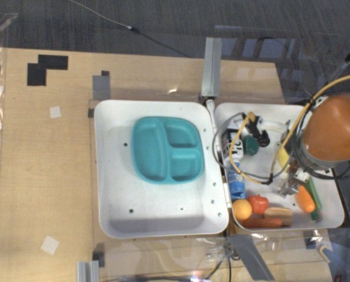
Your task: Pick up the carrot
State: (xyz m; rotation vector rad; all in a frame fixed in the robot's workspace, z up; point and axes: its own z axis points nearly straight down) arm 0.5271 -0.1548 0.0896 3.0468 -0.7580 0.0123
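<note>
Our gripper (291, 184) hangs low in the right bin (269, 111), under the orange band of the arm (333, 128) that reaches in from the right. Whether it is spread or pressed together we cannot tell; cables and the wrist hide that part.

The carrot (305, 199) lies just to the near right of the gripper, very close, perhaps touching its metal tip, though we cannot be sure. Nothing shows the carrot held. Its long axis runs from far left to near right, at a slant to the bin wall, with a green stick (313, 200) just beside it on the right.

We judge that the coming move turns on this small offset: the gripper would need to shift a little toward the near right corner and turn so that it closes across the carrot's short side.

Further out along the near wall lie a tomato (257, 204), a yellow fruit (242, 208) and a sausage-like piece (263, 221). The left bin (113, 210) bears a teal divided plate (166, 149), well apart from all this.
</note>
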